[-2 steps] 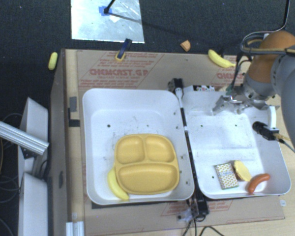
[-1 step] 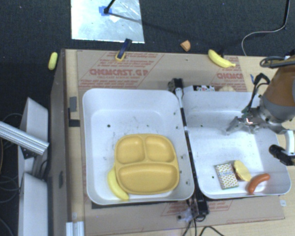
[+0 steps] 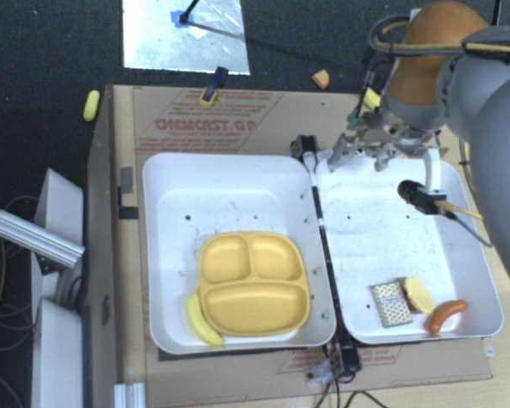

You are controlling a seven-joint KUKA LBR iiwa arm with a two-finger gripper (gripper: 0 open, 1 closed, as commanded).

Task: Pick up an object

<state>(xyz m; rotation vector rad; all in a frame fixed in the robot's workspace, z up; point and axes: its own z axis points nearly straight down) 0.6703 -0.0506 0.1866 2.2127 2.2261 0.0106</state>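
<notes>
Both white bins (image 3: 238,177) look like smooth matt plastic; the yellow tray (image 3: 253,282) is glossy plastic; the bench (image 3: 263,113) is bare printed cardboard.

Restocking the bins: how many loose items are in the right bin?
3, all near its front edge: a patterned square packet, a small yellow piece touching it, and an orange sausage-shaped toy by the corner. None seem hidden.

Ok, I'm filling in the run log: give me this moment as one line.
arm: over right bin far edge | holding: cannot tell | right bin: sausage, patterned card | left bin: yellow divided tray, banana
</notes>
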